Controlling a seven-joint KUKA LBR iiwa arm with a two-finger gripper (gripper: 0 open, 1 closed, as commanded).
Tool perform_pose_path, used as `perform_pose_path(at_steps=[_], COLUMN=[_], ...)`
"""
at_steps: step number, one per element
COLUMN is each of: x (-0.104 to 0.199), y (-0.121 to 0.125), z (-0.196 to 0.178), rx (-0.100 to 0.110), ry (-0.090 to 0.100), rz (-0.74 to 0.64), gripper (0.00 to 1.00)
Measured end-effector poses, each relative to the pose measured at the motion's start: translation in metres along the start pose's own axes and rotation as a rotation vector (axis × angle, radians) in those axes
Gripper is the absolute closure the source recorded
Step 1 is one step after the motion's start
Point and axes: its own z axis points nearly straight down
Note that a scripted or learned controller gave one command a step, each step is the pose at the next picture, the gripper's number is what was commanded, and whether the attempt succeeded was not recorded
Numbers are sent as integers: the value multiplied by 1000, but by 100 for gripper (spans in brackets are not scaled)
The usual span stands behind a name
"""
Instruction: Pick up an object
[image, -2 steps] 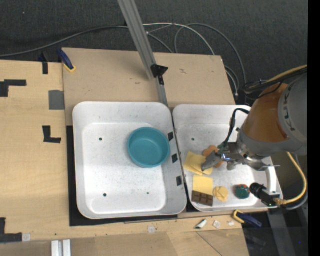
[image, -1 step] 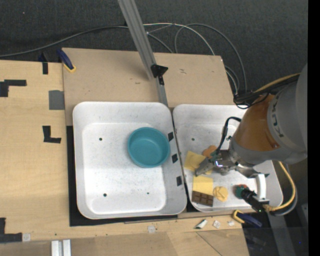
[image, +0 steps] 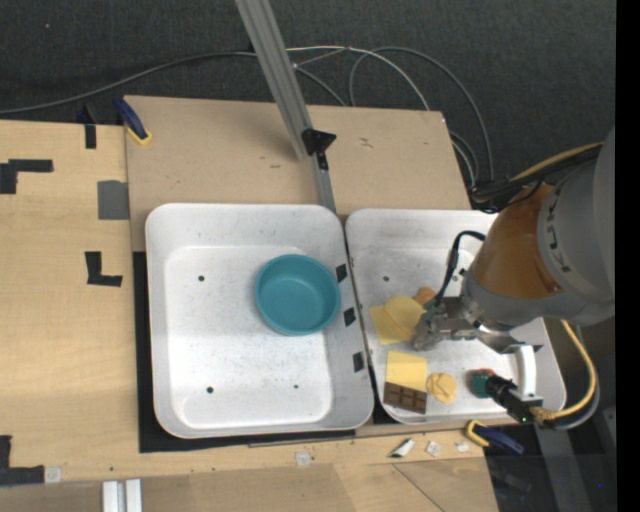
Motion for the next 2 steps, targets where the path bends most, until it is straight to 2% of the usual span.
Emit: perform_pose_path(at_steps=[1,2], x=[6,-3], y=[3,7], z=[-61,-116], rx=[-5,-6], ry=[-1,-3], rz=[0,1], gripper=[100,100])
